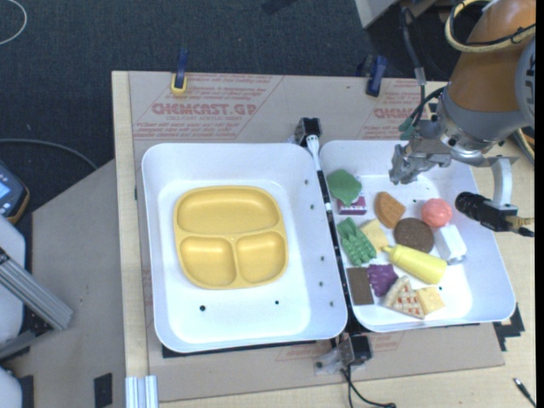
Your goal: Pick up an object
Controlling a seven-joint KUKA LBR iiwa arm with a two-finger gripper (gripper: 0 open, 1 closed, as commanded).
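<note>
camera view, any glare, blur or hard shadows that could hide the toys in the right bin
Camera view: light is even and soft, shadows faint; the toys in the right bin read sharp, the yellow tray shows mild sheen, and the claw looks slightly soft and dark against the white.

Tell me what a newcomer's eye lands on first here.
First the yellow divided tray, alone in the left bin. Then the bright heap of toy food crowding the right bin, a yellow bottle lying across it. The claw hangs above that bin's far end.
</note>
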